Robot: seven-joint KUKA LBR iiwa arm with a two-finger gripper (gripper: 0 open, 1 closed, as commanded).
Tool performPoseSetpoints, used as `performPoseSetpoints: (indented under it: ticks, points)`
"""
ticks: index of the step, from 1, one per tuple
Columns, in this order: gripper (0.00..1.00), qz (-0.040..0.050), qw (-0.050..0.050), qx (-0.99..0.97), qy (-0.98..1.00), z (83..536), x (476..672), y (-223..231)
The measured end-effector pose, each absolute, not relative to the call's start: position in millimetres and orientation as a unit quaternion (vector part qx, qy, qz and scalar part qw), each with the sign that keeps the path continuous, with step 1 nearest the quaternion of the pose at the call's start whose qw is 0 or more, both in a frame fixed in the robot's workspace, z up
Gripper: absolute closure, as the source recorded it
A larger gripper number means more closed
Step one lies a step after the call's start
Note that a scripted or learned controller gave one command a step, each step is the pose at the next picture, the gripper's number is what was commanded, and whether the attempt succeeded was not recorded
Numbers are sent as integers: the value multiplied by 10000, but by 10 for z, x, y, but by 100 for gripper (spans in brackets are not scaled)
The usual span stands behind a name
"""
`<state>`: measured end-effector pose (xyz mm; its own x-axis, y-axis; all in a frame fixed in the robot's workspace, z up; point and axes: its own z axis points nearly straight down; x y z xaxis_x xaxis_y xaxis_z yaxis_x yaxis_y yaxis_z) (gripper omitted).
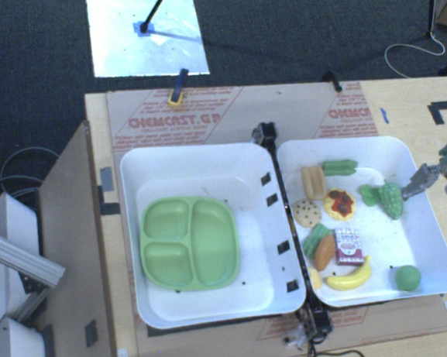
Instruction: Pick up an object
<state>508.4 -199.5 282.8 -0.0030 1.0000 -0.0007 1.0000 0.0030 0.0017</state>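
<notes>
left bin (153,168): holds a green divided tray (189,243).
right bin (422,230): toy food clustered left; green ball (407,277) at front right.
gripper (420,181): at right bin's right rim, beside green leafy toy (390,198).
jaws: cannot tell.

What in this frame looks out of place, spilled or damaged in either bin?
Nothing stands out. The green divided tray lies flat in the left bin. The toy foods, such as the banana and the green ball, lie loose inside the right bin; none hangs over a rim.
</notes>
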Motion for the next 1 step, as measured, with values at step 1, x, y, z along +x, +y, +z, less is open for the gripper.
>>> performPoseSetpoints:
  ticks: [1]
  points:
    - [0, 6, -24, 7024, 7118, 2107, 5452, -1024]
